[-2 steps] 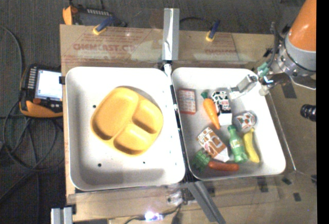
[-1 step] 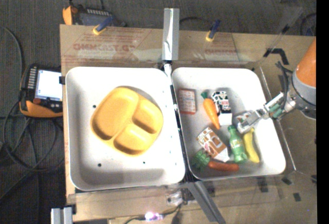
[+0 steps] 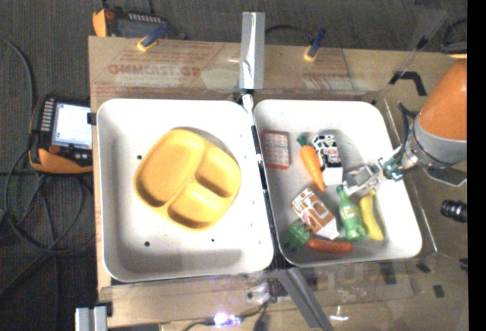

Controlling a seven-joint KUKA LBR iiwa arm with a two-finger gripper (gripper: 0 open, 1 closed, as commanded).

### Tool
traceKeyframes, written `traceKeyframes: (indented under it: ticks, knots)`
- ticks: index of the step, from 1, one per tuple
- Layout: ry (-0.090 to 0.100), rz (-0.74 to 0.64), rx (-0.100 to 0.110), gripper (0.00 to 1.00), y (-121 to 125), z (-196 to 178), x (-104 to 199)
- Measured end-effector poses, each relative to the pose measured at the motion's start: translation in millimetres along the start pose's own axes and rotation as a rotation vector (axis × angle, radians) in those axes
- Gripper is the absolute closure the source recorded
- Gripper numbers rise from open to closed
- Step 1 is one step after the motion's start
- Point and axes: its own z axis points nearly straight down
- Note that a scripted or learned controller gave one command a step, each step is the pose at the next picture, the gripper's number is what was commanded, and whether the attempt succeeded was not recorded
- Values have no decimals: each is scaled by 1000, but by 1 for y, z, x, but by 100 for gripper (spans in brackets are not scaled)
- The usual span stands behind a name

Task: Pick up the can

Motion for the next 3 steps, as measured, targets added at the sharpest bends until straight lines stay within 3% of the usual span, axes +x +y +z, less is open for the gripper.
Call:
traceKeyframes:
  ticks: [1,2,3]
  knots:
    - [-22,-49,-26,0,5,39,-14]
    - [0,167,0,0,28,-14,-24]
    - [4,168,-8,0,24,62,-15]
